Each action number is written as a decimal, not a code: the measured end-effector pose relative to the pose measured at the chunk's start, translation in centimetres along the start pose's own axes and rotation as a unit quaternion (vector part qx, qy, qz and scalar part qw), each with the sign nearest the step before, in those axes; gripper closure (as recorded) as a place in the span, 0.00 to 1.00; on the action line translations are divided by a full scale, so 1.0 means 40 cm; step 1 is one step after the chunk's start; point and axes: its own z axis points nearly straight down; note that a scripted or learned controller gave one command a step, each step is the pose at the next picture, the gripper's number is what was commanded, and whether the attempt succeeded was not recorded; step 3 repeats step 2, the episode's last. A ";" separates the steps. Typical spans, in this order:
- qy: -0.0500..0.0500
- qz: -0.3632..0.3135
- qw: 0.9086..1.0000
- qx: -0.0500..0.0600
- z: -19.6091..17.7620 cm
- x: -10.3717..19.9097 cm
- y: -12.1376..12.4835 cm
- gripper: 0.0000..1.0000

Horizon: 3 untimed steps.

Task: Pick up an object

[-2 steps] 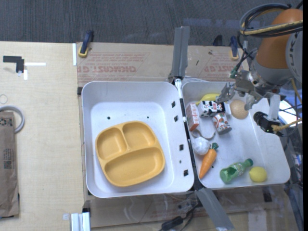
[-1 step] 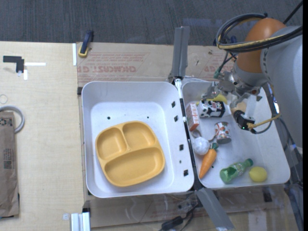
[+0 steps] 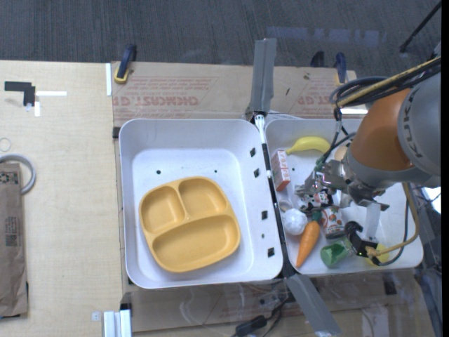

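Note:
The right bin (image 3: 410, 255) holds a pile of small items. A yellow banana (image 3: 307, 144) lies at its far side and a red and white carton (image 3: 280, 169) leans by the left wall. An orange carrot (image 3: 307, 242) points toward the front, with a white ball (image 3: 294, 221) just above it. A green object (image 3: 335, 253) and a small brown-capped bottle (image 3: 333, 222) sit beside them. My gripper (image 3: 317, 189) hangs low over the middle of this pile, right above the ball and bottle. The clutter and the wrist hide how it stands.
The left bin (image 3: 133, 188) bears a yellow divided plate (image 3: 189, 223). A grey divider post (image 3: 264, 76) rises between the bins at the back. Cables (image 3: 379, 248) loop over the right bin's front corner. A brown paper bag (image 3: 10, 237) lies at the far left.

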 end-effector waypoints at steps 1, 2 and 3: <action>0.000 -0.201 0.979 0.017 -0.213 0.015 -0.124 0.00; -0.002 -0.308 0.951 0.006 -0.044 -0.053 -0.114 0.00; -0.002 -0.308 0.951 0.006 -0.044 -0.053 -0.114 0.00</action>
